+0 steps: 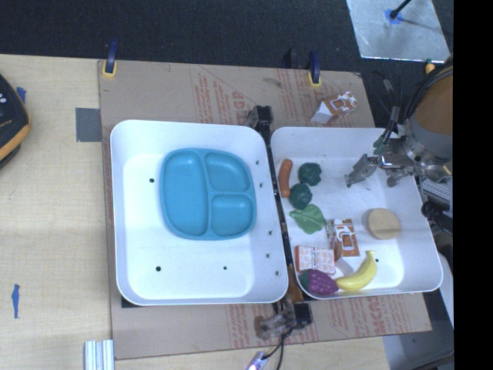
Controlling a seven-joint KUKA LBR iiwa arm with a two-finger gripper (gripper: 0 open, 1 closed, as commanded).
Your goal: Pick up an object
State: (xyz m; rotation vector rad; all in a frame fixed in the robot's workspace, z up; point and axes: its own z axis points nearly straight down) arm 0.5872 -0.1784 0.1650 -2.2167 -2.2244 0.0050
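My gripper (375, 176) hangs over the upper right part of the right bin (347, 141), its two fingers spread open with nothing between them. Below it in that bin lie a tan round piece (382, 223), a yellow banana (358, 274), a purple grape bunch (321, 283) and two small orange and white packets (344, 237). Further left are an orange sausage (286, 177), two dark green broccoli pieces (310, 173) and a green leaf (309, 219).
The left bin (139, 284) holds a blue divided plate (208, 193). A small carton (336, 107) lies on the cardboard behind the right bin. A dark device (11, 118) sits at the far left edge of the bench.
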